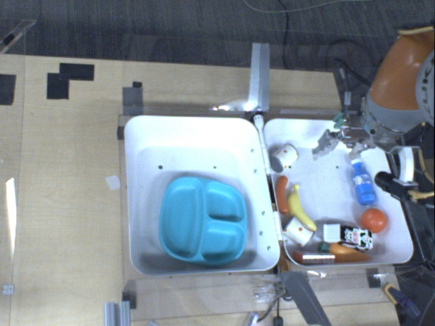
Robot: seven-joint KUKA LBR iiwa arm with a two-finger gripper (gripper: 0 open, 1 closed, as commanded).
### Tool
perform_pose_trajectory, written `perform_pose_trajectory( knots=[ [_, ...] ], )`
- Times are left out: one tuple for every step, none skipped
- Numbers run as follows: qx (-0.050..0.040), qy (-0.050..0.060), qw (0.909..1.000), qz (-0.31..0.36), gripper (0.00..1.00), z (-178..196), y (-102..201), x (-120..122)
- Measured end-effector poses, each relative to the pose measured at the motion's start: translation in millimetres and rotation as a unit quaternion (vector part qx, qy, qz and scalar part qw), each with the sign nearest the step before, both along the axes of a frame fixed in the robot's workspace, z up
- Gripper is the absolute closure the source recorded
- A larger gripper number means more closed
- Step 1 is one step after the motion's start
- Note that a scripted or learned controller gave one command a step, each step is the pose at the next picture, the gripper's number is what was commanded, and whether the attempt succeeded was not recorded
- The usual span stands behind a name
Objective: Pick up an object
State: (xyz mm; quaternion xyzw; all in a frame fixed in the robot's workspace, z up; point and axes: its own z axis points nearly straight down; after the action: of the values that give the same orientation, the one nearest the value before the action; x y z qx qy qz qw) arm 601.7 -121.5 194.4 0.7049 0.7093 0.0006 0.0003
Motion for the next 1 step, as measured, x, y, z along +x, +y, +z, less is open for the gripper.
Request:
perform_pose_trajectory(
  knots=[
    [-0.0002, 0.0, 0.9858, -0.168, 0.0, 5.5, -54.2, -24.9]
  ],
)
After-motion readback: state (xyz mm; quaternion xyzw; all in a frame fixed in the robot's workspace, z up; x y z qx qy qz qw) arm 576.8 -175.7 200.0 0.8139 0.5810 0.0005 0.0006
